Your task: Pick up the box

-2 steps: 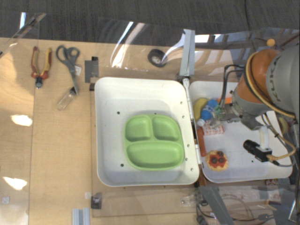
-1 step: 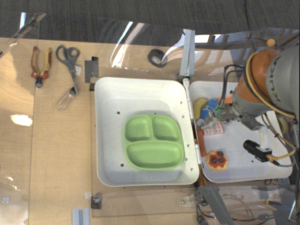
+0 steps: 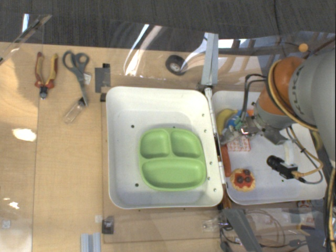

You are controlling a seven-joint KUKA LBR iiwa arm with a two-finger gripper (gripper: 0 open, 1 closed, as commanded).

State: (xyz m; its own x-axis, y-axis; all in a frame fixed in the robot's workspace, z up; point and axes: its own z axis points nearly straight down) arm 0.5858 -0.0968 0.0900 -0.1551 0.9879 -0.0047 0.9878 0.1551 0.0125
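A light wooden desk (image 3: 52,167) stands before a dark grey carpet floor (image 3: 157,4); bright light reflects on its left side.

1. A light wooden bench (image 3: 58,161) fills most of the frame below a dark grey floor strip along the top.
2. In the upper left lie red-handled pliers (image 3: 44,73), and just right of them grey-handled scissors (image 3: 79,70).
3. A small black block (image 3: 102,76) sits right of the scissors.
4. A roll of dark tape (image 3: 175,64) rests at upper centre.
5. Two shallow white bins sit side by side: the left bin (image 3: 122,140) at centre, the right bin (image 3: 273,190) at the frame's right.
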